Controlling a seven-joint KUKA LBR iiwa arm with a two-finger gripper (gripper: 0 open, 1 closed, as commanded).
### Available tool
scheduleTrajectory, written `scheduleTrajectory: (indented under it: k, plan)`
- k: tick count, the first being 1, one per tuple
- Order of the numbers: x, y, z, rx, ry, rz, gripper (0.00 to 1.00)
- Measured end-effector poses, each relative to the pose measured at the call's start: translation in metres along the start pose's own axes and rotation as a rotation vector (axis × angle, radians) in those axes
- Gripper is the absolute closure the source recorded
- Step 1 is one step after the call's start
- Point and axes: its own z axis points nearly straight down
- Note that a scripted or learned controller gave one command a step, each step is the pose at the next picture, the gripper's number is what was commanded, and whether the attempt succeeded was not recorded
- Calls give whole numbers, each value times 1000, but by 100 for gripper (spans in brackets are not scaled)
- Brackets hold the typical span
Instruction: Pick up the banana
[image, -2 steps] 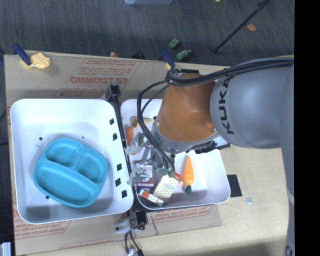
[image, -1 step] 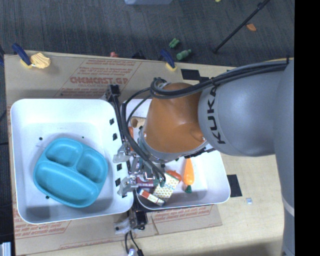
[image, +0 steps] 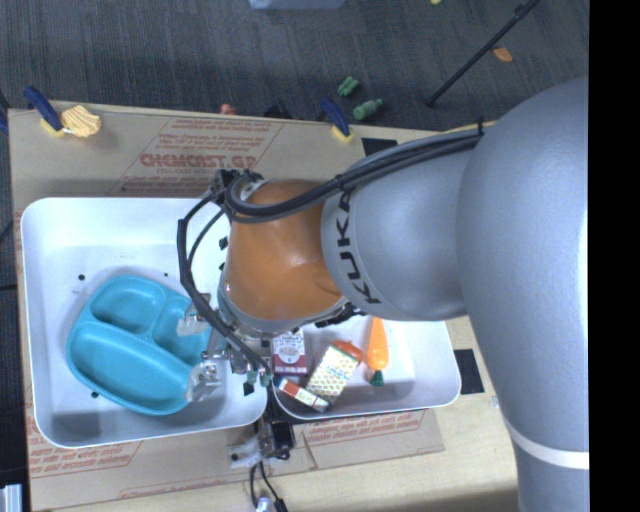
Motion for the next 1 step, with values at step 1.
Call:
scheduleTrajectory:
  k: [1]
  plan:
    - [-1,0,-10,1,-1,-3,100]
